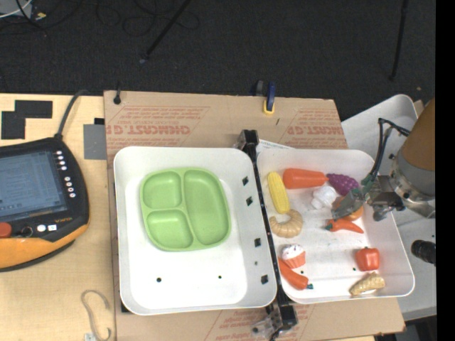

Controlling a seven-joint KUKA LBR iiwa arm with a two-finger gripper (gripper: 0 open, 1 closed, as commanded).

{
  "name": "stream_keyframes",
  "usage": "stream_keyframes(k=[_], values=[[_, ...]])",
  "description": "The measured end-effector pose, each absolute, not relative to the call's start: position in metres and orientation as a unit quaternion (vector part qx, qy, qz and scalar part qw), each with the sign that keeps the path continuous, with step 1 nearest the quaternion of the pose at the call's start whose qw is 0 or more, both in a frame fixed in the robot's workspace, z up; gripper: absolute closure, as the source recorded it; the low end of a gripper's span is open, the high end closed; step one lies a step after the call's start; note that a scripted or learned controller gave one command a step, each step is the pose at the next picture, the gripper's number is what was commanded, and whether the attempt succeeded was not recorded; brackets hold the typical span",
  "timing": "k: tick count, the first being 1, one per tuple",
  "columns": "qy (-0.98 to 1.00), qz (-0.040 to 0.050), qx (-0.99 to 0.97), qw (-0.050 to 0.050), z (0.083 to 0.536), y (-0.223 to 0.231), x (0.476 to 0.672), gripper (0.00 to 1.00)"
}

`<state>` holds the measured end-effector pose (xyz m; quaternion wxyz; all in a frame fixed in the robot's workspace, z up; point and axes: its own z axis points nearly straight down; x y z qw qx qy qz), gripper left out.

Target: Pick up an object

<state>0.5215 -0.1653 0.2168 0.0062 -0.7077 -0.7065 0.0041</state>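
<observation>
Orange toy carrot (346, 225) under the pincer (350, 206) in the right bin (398, 261).
You are at the grasp; whether the pincer has closed, you cannot tell, so confirm before lifting. Count two bins, one green divided plate (186, 209), one corn cob (277, 192), one purple grape bunch (343, 183).

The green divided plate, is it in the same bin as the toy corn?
No, the green divided plate lies in the left bin, while the toy corn lies in the right bin.
</observation>
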Motion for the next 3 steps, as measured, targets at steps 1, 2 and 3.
stream_keyframes(k=[1, 2, 3], values=[[-0.707, 0.0005, -0.707, 0.001, 0.223, -0.166, 0.524, 0.0], [-0.708, 0.0019, -0.706, 0.004, 0.161, -0.157, 0.522, 0.0], [-0.708, 0.0014, -0.707, 0.003, 0.105, -0.159, 0.531, 0.0]])
